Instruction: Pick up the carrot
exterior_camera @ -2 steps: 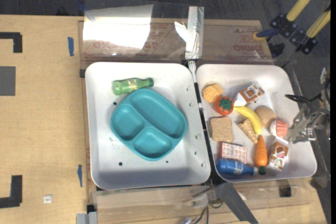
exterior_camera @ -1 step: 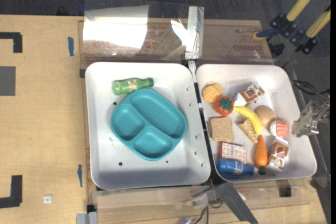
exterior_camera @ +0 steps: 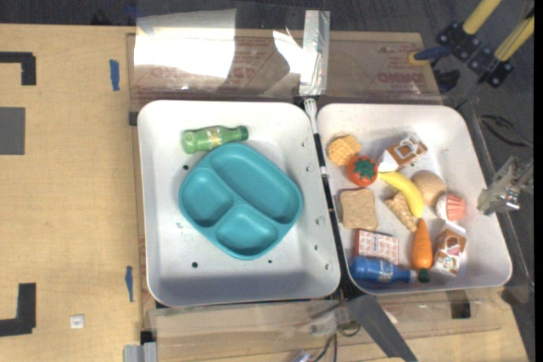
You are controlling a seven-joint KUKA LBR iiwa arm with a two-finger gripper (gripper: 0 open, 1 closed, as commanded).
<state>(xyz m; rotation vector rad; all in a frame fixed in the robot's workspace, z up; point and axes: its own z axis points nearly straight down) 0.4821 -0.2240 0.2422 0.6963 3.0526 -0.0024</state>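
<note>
The carrot (exterior_camera: 422, 245) is orange with a green stub at its near end. It lies roughly upright in the near right part of the right bin (exterior_camera: 475, 140), between a red-and-white carton (exterior_camera: 376, 246) and a small milk carton (exterior_camera: 450, 253). My gripper (exterior_camera: 502, 189) appears as a pale metallic shape at the bin's right rim, to the right of and slightly beyond the carrot, apart from it. Nothing is seen held in it.
A banana (exterior_camera: 405, 192), tomato (exterior_camera: 363, 170), bread slice (exterior_camera: 358, 208), cupcake (exterior_camera: 454, 206) and blue bottle (exterior_camera: 379, 270) crowd the right bin around the carrot. The left bin (exterior_camera: 161, 182) holds a teal divided plate (exterior_camera: 241, 199) and a green bottle (exterior_camera: 214, 137).
</note>
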